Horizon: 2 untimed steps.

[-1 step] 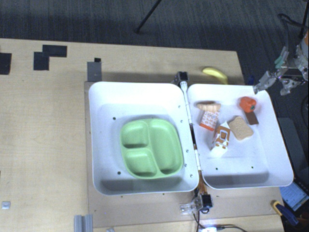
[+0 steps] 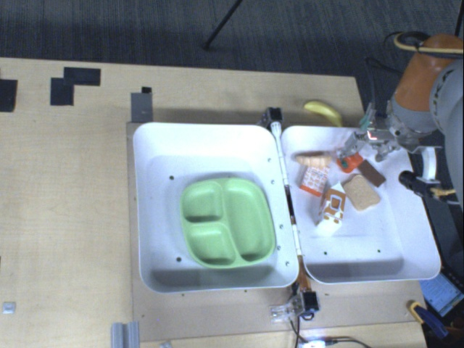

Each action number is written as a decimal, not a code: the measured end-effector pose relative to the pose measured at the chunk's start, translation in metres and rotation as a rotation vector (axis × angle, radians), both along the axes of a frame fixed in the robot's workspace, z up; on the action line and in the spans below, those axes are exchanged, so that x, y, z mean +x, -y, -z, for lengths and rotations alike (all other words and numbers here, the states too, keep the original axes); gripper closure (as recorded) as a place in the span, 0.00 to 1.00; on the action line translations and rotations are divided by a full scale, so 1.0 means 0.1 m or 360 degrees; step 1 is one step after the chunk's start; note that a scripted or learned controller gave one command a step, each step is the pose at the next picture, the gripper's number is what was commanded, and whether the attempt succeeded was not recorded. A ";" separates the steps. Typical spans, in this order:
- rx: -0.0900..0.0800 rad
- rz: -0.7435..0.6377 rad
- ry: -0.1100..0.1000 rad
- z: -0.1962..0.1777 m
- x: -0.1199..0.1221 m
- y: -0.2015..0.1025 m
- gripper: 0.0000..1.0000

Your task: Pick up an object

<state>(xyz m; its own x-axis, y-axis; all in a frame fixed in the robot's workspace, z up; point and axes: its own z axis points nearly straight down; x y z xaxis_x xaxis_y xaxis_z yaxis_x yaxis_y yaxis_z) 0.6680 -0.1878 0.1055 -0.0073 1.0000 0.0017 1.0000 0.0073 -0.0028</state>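
Observation:
My gripper (image 2: 353,151) hangs low over the far part of the right bin (image 2: 377,256), reaching in from the right. Directly below its tip lies a small orange-red object (image 2: 350,164); whether it is touched is unclear. Close by lie a brown block (image 2: 373,172), a tan bread-like piece (image 2: 361,193), an orange and white packet (image 2: 314,179), a brown and white carton (image 2: 333,207) and a pale stick-shaped item (image 2: 312,157).
The left bin (image 2: 156,194) holds a green divided plate (image 2: 226,220). A yellow banana (image 2: 323,112) lies on the bench behind the right bin. Black clips sit on the divider between the bins. Cables and the arm's body crowd the right side.

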 end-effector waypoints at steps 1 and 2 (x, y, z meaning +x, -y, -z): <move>-0.0006 -0.0008 0.0017 -0.15 0.03 0.00 1.00; -0.0004 0.0007 0.0012 -1.17 -1.07 -0.27 1.00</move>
